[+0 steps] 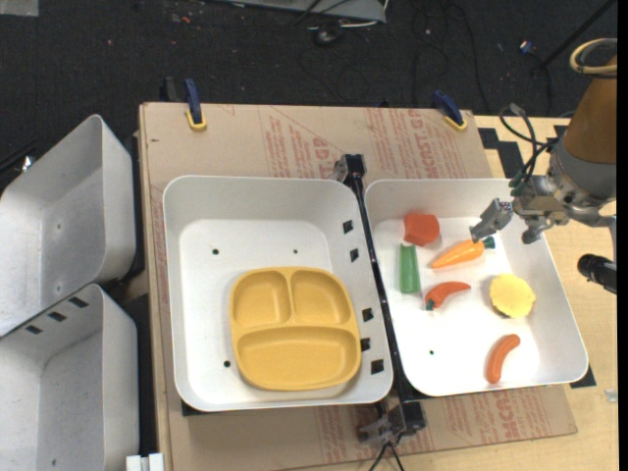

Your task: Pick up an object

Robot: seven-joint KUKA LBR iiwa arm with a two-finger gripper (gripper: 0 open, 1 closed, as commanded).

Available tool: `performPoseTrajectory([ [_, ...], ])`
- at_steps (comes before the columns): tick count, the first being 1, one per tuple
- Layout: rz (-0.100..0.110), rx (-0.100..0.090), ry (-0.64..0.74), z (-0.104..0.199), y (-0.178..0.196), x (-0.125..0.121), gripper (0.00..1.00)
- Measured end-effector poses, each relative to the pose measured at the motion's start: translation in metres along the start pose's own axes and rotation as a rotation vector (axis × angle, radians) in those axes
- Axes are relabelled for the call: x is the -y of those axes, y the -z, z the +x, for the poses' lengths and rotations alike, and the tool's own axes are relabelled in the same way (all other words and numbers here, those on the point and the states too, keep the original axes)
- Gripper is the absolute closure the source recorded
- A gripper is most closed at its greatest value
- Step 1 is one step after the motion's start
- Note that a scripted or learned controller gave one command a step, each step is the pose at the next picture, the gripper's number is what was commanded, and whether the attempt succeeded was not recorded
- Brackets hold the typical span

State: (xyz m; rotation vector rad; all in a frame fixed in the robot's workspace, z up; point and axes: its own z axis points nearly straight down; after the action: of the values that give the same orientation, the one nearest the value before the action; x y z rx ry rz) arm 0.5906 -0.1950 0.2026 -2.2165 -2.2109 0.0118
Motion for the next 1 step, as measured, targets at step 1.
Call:
performPoseTrajectory([
  [1, -0.013, 0.003, 0.003, 0.0006, 0.0077, -0.0032, 0.0],
])
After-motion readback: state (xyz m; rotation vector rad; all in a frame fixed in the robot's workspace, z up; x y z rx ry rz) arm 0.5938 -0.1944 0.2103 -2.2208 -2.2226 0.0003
